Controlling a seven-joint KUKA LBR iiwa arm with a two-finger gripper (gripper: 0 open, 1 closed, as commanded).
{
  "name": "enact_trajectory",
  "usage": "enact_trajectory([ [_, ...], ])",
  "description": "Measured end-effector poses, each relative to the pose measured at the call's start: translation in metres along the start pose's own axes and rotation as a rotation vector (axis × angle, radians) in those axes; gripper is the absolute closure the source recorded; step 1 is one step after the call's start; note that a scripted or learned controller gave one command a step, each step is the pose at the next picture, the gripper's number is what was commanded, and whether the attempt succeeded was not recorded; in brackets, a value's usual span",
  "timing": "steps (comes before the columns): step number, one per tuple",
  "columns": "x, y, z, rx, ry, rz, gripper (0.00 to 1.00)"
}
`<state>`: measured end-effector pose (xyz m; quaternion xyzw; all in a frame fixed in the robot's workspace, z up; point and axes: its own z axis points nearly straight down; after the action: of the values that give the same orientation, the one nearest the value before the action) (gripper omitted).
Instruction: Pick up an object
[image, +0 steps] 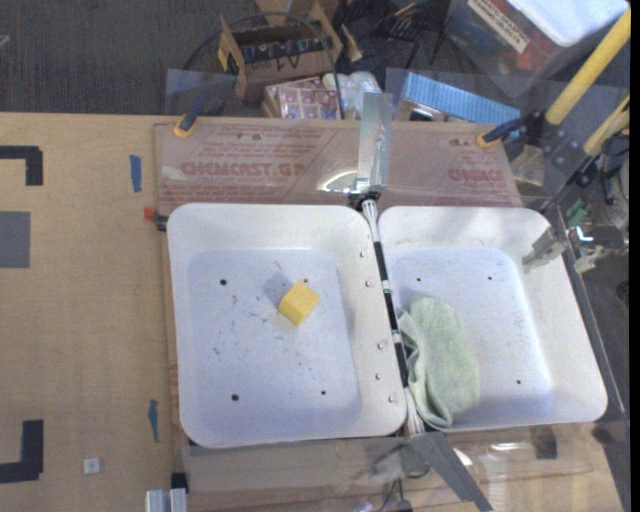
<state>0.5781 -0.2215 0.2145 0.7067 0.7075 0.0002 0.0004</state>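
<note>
So, step in hand: the approach, by my reading. Nothing is lifted and both candidate objects lie on the bin floors.
Left bin: the shallow white plastic bin on the left (196, 228) holds a small yellow foam-like cube (299, 302). The cube sits a little above the middle of the floor, well apart from every wall and turned slightly askew.
Right bin: the matching shallow white bin on the right (566, 372) holds a crumpled pale green cloth (441, 358). It is bunched against the near-left wall, just beside the seam where the two bins meet.
End effector: the grey metal two-finger gripper (548, 246) appears at the far right rim of the right bin, small and cluttered against the background. Whether it is open or closed I cannot tell, and nothing is visibly held in it.
Distance to targets: the gripper is well apart from the cloth and farther again from the cube.
Next move: probably travel inward over a bin, then a straight descent. The cube calls for squaring up to its skewed faces.
Risk: the cloth lies close to the wall, so a grasp there could foul the rim — the cube looks the cleaner pick.
</note>
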Motion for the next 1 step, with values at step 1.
enact_trajectory([
  [1,-0.0003,0.0011,-0.0111,-0.004,-0.002,-0.001,1.0],
])
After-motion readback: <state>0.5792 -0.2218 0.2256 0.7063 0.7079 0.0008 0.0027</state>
